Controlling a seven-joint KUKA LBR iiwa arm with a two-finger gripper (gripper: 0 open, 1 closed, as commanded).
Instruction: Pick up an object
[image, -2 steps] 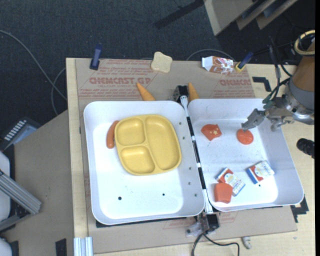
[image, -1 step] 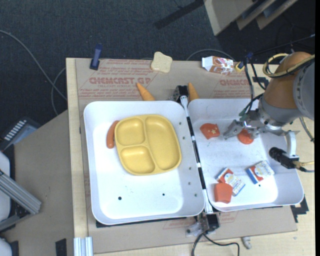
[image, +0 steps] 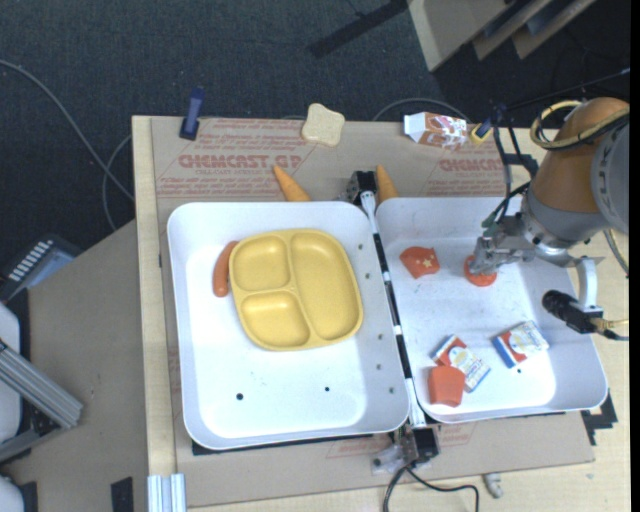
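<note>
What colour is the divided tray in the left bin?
Yellow; the divided tray shows best in the camera view.

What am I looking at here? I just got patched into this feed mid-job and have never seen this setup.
One fixed camera looks down at a slant on a bench with two shallow white bins. The grey arm with the orange band reaches in from the right; its gripper is down over a small red object in the right bin. Whether it has hold of it I cannot tell. That bin also holds a red piece with a yellow spot, an orange-red block and two small packets. The left bin holds a yellow divided tray with a sausage beside it.
</note>
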